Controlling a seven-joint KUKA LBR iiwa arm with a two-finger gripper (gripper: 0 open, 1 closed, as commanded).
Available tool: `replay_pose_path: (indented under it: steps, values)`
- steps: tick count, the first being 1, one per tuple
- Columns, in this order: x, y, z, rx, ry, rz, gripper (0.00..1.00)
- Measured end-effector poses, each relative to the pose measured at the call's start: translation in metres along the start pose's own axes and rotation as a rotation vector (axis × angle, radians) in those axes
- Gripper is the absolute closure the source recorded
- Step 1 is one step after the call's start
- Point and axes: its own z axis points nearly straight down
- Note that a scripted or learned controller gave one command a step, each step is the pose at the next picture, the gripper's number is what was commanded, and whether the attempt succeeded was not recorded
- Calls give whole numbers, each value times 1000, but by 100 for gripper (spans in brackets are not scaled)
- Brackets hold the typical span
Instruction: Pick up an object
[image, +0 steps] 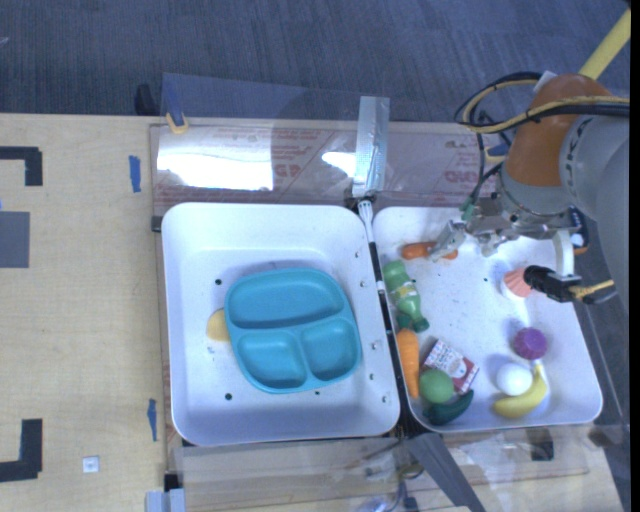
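Nearest the camera: yellow plastic banana (522, 397), white egg (514, 379), purple ball (530, 343) heaped in right white bin (470, 300) as pickable stock | left: blue divided tray (292, 328) | far end: pincer (478, 226) beside small orange carrot (428, 250), likely target; finger spread unclear

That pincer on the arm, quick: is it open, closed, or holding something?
Pincer: cannot be told; it hangs over the right bin, beside a small orange toy.

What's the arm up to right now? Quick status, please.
Gripper low at right bin's far edge. Small orange piece beside it. Nothing seen held.
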Motion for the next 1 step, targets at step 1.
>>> replay_pose_path:
  steps: [1]
  values:
    - [35, 2, 12, 5, -4, 15, 0]
